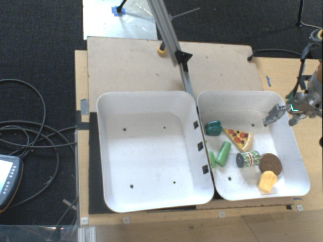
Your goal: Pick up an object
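The right bin (282, 135) holds several toy foods. A dark teal piece (213, 128) lies by the divider, with a pizza slice (238, 137) just right of it. Below them are a green cylinder (222, 154), a green can (248, 159), a brown round cookie (271, 163) and a yellow piece (267, 181) near the front right corner. My gripper (275, 116) hangs over the bin's upper right part, reaching in from the right. It is apart from all the toys, above and to the right of the pizza slice.
The left bin (151, 150) sits beside the right one. A slanted metal pole (169, 32) crosses the bench and ends at the divider between the bins. Cables (30, 130) and a tablet (7, 178) lie on the floor at left.
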Controlling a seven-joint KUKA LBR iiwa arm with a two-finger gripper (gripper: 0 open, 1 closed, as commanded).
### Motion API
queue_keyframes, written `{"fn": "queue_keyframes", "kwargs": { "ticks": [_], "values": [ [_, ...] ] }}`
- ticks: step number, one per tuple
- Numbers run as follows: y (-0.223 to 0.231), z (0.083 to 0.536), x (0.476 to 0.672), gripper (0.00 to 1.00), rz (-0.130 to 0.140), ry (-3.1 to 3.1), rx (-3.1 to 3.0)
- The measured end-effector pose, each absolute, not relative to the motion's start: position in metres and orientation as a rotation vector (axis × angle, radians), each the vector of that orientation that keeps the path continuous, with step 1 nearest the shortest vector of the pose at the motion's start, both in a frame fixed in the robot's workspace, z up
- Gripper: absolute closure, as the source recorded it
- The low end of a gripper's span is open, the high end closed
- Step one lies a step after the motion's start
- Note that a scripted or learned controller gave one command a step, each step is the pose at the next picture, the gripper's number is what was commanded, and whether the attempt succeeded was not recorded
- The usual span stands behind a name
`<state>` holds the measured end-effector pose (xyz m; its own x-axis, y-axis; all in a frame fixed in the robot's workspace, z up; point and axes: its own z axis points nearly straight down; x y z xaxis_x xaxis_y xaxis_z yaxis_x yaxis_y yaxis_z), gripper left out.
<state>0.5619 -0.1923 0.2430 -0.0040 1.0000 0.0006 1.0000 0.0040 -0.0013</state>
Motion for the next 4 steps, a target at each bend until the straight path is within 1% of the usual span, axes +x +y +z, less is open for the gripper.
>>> {"fn": "queue_keyframes", "kwargs": {
  "ticks": [1, 3, 4],
  "values": [
    [-0.192, 0.245, 0.563, 0.0, -0.002, -2.227, -2.217],
    [-0.206, 0.129, 0.555, 0.0, 0.003, -2.22, -2.218],
    [-0.206, 0.093, 0.557, 0.0, -0.006, -2.223, -2.22]
  ]
}}
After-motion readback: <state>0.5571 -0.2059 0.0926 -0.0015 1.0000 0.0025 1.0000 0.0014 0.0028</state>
